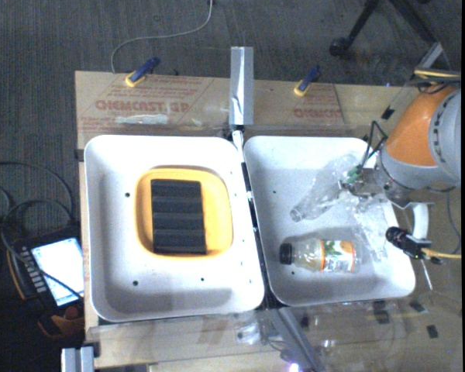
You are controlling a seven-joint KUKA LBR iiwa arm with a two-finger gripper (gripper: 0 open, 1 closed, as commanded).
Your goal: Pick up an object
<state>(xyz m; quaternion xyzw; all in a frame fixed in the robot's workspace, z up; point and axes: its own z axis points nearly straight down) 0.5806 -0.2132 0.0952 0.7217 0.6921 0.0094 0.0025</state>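
Note:
In the right bin (279,161) a crumpled clear plastic bottle (319,194) lies slantwise near the middle. A small bottle with an orange and green label (325,255) lies on its side close to the front wall, dark cap to the left. In the left bin (108,208) a yellow dish (146,208) holds a black ribbed block (177,216). My gripper (358,179) reaches in from the right and is down at the upper right end of the clear bottle, its tip mixed up with the clear plastic.
The grey and orange arm (422,142) covers the right bin's far right side. A metal post (241,84) stands behind the wall between the bins. Two blue and yellow clamps (142,70) hold the board at the back. Cables and a tablet (56,266) lie left of the bench.

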